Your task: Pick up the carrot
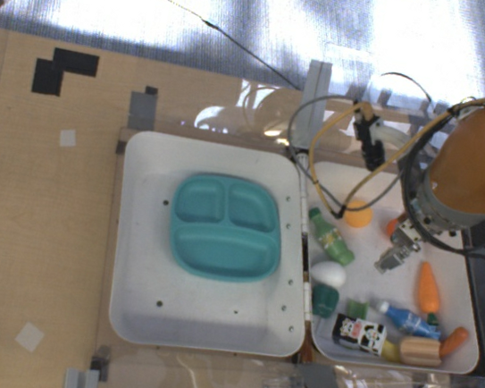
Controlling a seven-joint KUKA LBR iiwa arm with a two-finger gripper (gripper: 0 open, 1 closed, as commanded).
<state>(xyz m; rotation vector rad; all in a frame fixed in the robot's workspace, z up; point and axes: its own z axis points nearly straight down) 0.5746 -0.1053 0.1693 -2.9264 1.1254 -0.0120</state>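
The carrot (428, 289), an orange tapered piece, lies lengthwise near the right wall of the right bin (468, 362). My gripper (394, 254) hangs from the grey and orange arm just left of the carrot and a little further back, a short gap away from it. Nothing is visibly held in the gripper. A second, smaller orange piece (454, 340) lies at the front right corner of the bin.
The right bin also holds an orange ball (359, 216), a green bottle (330, 238), a white egg (329, 273), a green cup (324, 298), a black and white carton (359, 333), a blue bottle (409, 320) and a wooden block (419, 352). A teal divided plate (224, 227) sits in the left bin (132, 299).
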